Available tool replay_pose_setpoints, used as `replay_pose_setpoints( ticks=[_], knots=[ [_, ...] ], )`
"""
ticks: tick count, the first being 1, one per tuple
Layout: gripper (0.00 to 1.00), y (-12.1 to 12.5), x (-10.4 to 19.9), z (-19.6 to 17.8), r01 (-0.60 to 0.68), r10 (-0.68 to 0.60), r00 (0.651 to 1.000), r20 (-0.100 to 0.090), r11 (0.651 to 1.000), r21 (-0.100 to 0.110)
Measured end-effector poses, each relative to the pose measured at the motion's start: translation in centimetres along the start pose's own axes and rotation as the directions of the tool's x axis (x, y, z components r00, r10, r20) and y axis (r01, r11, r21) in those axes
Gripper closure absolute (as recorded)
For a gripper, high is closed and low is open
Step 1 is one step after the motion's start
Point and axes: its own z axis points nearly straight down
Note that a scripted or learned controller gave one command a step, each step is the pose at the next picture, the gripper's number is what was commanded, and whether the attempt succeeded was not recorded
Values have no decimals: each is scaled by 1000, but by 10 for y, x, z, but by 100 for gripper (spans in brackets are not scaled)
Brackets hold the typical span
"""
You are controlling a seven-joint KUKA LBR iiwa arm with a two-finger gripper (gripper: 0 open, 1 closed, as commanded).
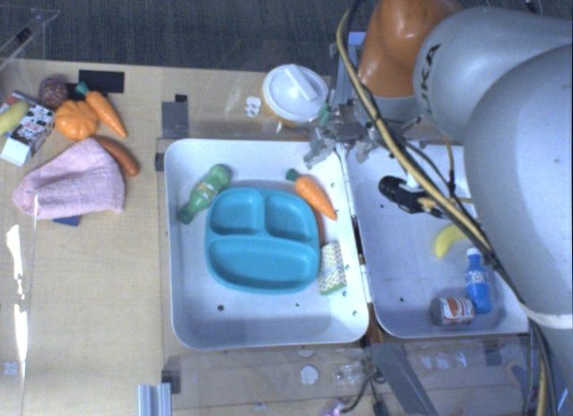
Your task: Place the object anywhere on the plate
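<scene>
You are looking down on a pale wooden bench [89, 316] that is backing onto dark carpet [179, 3]. It is carrying two shallow white bins: the left bin [260, 334] is holding the blue plate [264, 244], and the right bin [403, 316] is sitting just right of the plate. The plate is lying flat, divided into three compartments. The toy carrot [315, 196] is lying at the plate's far right corner. It is orange with a green stub, and its tip is pointing down and right; whether it is overlapping the rim you cannot tell. The gripper [338, 150] is hovering just beyond that corner of the plate, its fingers [316, 153] spread apart and released. Counting around the plate, one green bottle [204, 192] is lying at its far left corner and one pale patterned block [332, 268] is touching its right edge. Right of the plate, one banana [448, 240], one blue bottle [477, 284] and one can [452, 309] are lying. Well left of the plate, one pink cloth [72, 182], one orange pumpkin [76, 119] and a second carrot [109, 114] are resting on the bench. Beyond the plate, one white round lid [295, 92] is sitting.
</scene>
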Motion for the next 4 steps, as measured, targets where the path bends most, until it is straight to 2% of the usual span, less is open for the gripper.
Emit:
replay_pose_setpoints(
  ticks=[1, 2, 3, 4],
  knots=[
    [0, 16, 62, 14, 63, -63, 998, 0, 998, -1],
    [0, -15, 120, 46, 335, -335, 942, -1, 942, 0],
    [0, -55, 65, -6, 30, -30, 1000, -1, 1000, 1],
    [0, -34, 116, 55, 324, -324, 946, -2, 946, 2]
  ],
)
